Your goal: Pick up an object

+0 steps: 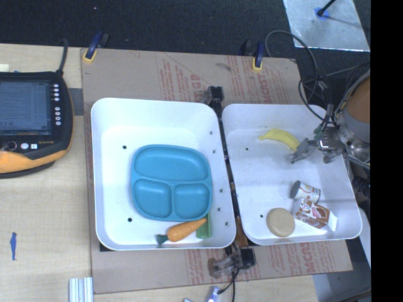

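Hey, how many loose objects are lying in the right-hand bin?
3: a banana near the far edge, a tan disc at the near edge, and a printed packet just beside it.

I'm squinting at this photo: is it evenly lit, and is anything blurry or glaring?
Camera view: light is soft and fairly even, with faint shadows inside the white bins; a pale patch of floor looks washed out; the whole frame is slightly soft, and the hand by the banana is hard to make out.

Robot lab: teach pendant (28, 121), clamped bins (101, 168)
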Robot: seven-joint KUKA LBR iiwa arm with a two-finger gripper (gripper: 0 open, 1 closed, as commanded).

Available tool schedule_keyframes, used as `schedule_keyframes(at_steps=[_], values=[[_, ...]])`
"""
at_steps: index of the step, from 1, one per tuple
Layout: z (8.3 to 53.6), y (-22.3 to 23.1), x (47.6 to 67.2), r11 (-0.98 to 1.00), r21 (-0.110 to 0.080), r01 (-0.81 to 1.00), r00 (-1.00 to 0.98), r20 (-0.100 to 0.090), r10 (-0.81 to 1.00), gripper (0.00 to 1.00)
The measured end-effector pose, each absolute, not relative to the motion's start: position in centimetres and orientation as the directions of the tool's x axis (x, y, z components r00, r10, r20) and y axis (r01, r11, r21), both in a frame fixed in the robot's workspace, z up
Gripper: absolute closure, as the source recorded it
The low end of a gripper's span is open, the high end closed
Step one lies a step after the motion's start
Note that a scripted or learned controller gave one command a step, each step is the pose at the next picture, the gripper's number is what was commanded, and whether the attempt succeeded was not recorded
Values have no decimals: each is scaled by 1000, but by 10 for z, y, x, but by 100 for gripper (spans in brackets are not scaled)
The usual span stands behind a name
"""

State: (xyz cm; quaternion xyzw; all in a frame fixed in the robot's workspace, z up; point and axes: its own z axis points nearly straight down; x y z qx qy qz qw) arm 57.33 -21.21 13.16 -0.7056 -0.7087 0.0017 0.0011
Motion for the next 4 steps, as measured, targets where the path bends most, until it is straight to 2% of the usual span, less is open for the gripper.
schedule_keyframes(at_steps=[1,2,3,4], values=[[92,-196,634,4,-3,1000,-4,0,1000,0],[129,-212,657,5,-1,1000,-5,0,1000,0],[91,-212,608,5,-5,1000,-5,0,1000,0],[109,-169,651,5,-2,1000,-5,0,1000,0]])
